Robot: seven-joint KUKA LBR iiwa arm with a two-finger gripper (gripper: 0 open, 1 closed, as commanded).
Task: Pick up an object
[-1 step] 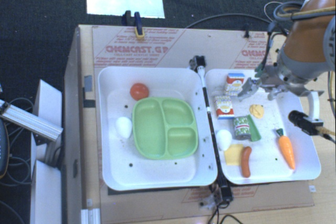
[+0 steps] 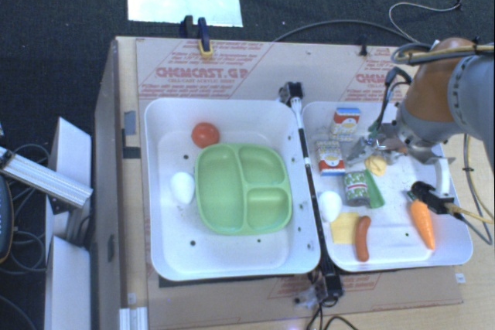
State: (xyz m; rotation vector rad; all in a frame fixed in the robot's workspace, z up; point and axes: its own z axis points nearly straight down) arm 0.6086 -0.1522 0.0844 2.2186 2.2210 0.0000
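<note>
White right bin (image 2: 462, 247) crowded, tool (image 2: 370, 147) amid its clutter.

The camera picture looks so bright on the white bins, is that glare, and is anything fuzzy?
Camera view: the two shallow white bins look washed out; the white egg nearly blends in; the metal gripper looks soft and hard to make out; the green divided plate stays clear.

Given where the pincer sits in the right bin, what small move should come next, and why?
Probably a short descent toward the small yellow rounded object: the pincer hangs just above it in the right white bin, and nothing visibly sits between its tips. Its opening is unclear.
</note>
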